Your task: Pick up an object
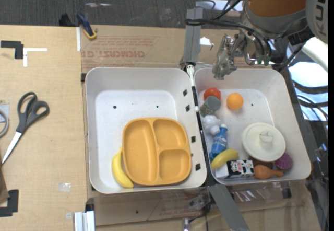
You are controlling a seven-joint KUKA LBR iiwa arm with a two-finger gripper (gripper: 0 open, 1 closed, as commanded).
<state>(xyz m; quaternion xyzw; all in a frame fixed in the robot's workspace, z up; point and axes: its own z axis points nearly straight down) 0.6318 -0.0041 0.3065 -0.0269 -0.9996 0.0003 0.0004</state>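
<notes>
Your nearest candidate was the orange ball (235, 101), small, round and plain, lying in the right bin (282, 94) toward its far wall, beside a red ball (212, 93). The gripper (225, 65) hung above that far rim, just beyond the orange ball and apart from it. You could not tell its finger state.

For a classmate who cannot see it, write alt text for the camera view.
A robot gripper hangs above the far edge of the right bin, which holds an orange ball, a white lid, a banana and other small toys. The left bin holds a yellow divided plate beside another banana.
</notes>
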